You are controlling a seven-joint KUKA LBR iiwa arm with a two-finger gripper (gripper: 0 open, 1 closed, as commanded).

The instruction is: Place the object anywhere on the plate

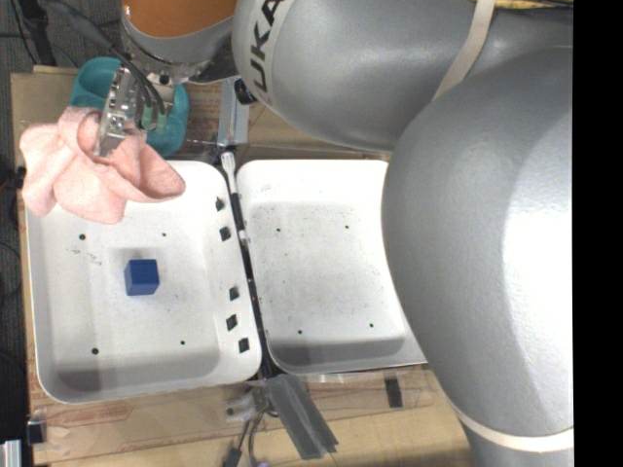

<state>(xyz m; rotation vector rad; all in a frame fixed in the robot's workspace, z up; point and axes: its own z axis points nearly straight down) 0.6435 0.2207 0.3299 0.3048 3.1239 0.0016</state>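
A pink cloth (92, 173) hangs bunched over the back left corner of the left bin (58, 358). Its upper folds are gathered around the tips of my gripper (105, 136), which comes down from the orange wrist band and looks shut on the cloth. A teal plate (95, 81) sits just behind that bin, partly hidden by the gripper and the cloth. The cloth's top edge overlaps the plate's front rim. A small blue cube (142, 276) lies on the floor of the left bin, well in front of the gripper.
The right bin (389, 343) lies beside the left one, with a dark divider and clips (237, 290) between them. The grey arm covers the right side and top of the view. Wooden bench edges show at the left and front.
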